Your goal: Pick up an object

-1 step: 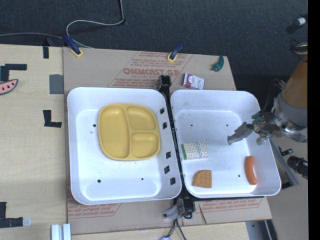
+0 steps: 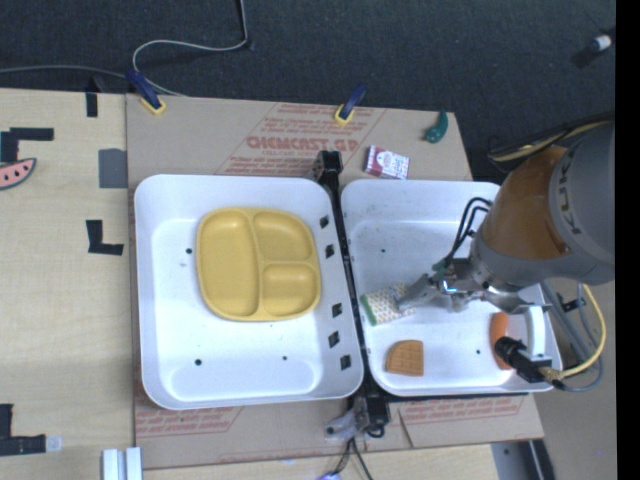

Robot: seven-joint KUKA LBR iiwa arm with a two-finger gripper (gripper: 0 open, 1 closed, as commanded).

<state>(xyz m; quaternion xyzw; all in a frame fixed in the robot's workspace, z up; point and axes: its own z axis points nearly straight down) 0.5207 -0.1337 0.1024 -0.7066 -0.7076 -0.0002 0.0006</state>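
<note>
Lying on the floor of the right bin (image 2: 400, 223), near its left wall, a small green-and-white packet (image 2: 385, 306) sits directly at the tip of the gripper (image 2: 412, 296). The gripper reaches in from the right, low over the bin floor, and its tip meets the packet's right end. How wide the gripper stands, and whether it has hold of the packet, cannot be told from this view. A round tan biscuit-like piece (image 2: 405, 358) lies just below the packet, near the bin's front wall. An orange object (image 2: 499, 326) lies beside the bin's right wall, under the arm (image 2: 545, 218). The left bin (image 2: 160, 268) holds a yellow divided plate (image 2: 258, 264). Both bins rest on a cardboard sheet (image 2: 290, 143).
</note>
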